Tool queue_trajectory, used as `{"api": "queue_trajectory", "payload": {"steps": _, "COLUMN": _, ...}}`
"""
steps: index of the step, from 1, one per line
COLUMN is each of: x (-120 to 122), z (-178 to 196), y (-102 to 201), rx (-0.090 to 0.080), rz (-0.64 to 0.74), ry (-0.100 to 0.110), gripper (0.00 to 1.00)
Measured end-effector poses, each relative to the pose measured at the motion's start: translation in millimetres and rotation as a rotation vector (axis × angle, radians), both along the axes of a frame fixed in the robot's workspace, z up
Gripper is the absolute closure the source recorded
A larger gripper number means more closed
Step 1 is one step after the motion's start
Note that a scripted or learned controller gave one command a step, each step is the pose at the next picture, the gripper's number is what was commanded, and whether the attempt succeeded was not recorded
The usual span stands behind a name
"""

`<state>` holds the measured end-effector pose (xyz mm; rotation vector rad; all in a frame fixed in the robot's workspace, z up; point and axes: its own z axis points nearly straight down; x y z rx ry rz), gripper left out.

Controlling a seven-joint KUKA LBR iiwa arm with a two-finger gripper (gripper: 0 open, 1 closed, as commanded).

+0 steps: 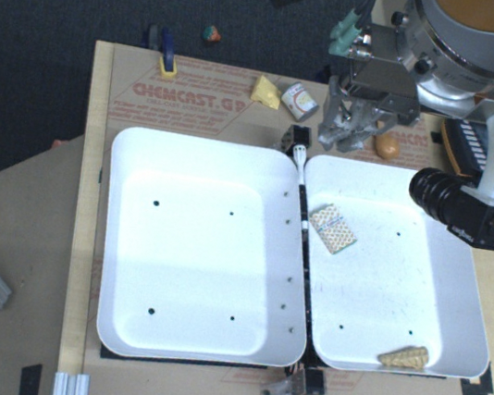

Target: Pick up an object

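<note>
Camera view: tool (351, 136) above right bin's (459, 274) far rim, grip state unclear; patterned packet (333, 229) lies below it.

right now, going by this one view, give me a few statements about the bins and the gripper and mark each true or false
1. The patterned packet lies in the right bin. True.
2. The tan wedge-shaped piece sits in the left bin. False: it lies at the right bin's near edge.
3. The gripper hangs beyond the far rim of the right bin. True.
4. The gripper holds the packet. False: the packet lies on the bin floor, apart from the gripper.
5. A yellow piece lies on the board behind the bins. True.
</note>
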<state>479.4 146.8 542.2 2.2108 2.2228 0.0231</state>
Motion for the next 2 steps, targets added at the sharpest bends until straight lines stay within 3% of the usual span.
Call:
{"api": "queue_trajectory", "payload": {"steps": 1, "x": 0, "z": -7, "y": -2, "rx": -0.006, "rz": -0.005, "ry": 0.015, "gripper": 0.00}}
{"api": "queue_trajectory", "payload": {"steps": 2, "x": 0, "z": 4, "y": -1, "rx": -0.004, "rz": -0.003, "ry": 0.010, "gripper": 1.00}}
